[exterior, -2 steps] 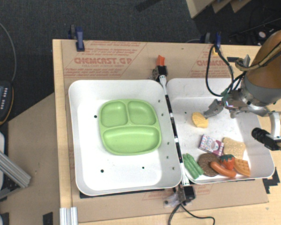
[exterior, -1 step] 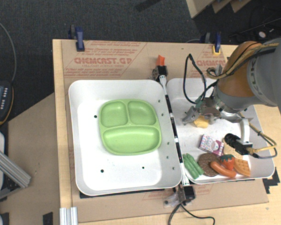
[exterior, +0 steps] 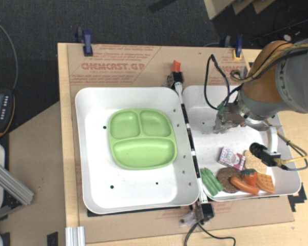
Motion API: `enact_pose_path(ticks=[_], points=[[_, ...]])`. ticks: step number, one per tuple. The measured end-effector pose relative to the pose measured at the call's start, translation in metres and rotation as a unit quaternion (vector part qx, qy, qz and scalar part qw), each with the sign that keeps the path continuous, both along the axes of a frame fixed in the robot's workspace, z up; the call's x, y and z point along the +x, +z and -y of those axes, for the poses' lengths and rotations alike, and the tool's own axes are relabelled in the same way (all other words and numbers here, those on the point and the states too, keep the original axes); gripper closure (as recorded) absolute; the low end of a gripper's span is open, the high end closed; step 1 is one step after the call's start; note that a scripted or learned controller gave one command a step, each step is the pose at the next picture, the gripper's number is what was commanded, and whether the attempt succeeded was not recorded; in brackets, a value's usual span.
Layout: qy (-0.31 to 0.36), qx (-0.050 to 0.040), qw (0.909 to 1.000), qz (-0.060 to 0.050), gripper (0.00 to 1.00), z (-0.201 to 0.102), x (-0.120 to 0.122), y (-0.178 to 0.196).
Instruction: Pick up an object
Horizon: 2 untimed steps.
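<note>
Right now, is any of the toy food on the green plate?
No. The green plate lies bare in the left bin; the toy food is piled in the right bin.

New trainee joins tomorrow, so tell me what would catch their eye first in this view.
The green divided plate stands out first, lying alone in the middle of the left bin. Next comes the grey arm with its orange band, reaching in from the right, its gripper over the right bin. Toy foods cluster at that bin's near edge.
</note>
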State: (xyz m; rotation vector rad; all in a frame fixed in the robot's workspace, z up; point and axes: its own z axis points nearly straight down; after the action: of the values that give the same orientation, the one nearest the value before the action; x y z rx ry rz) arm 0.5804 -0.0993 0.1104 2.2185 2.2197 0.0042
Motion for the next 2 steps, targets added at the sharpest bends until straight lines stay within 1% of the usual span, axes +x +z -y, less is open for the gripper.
enact_pose_path(ticks=[1, 2], points=[[0.0, -0.0018, 1.0, 0.004, 1.0, 0.0212, 0.0348, 0.0817], [0.0, -0.0002, 1.0, -0.002, 0.0, 0.0198, 0.0321, 0.0761]])
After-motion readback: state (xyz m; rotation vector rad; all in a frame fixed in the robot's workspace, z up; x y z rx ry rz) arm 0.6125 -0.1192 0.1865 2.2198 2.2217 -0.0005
